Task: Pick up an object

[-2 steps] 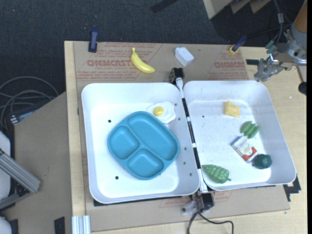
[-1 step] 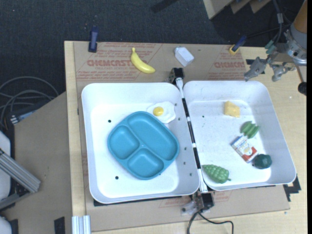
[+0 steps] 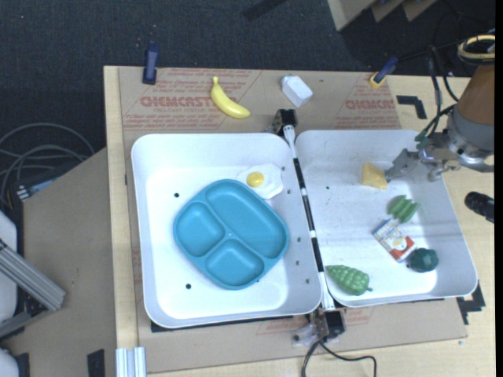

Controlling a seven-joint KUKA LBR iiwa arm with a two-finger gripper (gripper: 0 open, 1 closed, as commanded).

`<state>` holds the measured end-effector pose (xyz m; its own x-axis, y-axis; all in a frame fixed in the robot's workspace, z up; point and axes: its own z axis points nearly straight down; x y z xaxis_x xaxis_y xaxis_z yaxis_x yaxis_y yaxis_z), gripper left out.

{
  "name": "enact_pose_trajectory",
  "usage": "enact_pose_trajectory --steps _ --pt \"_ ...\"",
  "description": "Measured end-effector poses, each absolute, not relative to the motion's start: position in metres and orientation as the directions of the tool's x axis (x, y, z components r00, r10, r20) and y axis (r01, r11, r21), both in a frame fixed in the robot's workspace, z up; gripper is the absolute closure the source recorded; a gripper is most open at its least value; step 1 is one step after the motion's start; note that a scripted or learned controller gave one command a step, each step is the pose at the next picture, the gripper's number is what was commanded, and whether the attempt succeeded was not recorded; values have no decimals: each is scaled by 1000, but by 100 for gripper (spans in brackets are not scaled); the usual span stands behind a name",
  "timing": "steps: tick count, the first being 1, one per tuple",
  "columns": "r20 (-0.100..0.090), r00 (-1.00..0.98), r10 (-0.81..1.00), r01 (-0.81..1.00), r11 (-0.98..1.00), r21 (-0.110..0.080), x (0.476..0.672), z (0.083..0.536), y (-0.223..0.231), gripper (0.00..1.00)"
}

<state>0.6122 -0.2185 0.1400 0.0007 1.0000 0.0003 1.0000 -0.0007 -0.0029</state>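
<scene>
My gripper [image 3: 413, 171] hangs over the back right of the right bin [image 3: 338, 151], open, with nothing between its fingers. Its left fingertip [image 3: 394, 170] is just right of a yellow wedge [image 3: 374, 176] and I cannot tell whether they touch. In front of the gripper lie a light green pod [image 3: 403, 207], a small white and red packet [image 3: 392, 239], a dark green round piece [image 3: 424, 260] and a bumpy green piece [image 3: 348, 278] near the front wall.
The left bin [image 3: 157, 171] holds a blue divided plate [image 3: 229, 232] and a toy fried egg [image 3: 259, 181]. Behind the bins on the bench lie a yellow banana [image 3: 227, 100], a white block [image 3: 296, 90] and two blue clips [image 3: 150, 63].
</scene>
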Motion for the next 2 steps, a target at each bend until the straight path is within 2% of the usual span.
enact_pose_trajectory --steps 1,2 --pt "8 -3 1000 1000 3 -3 587 88 -217 0" --pt "1 0 1000 1000 0 -2 571 85 -202 0"
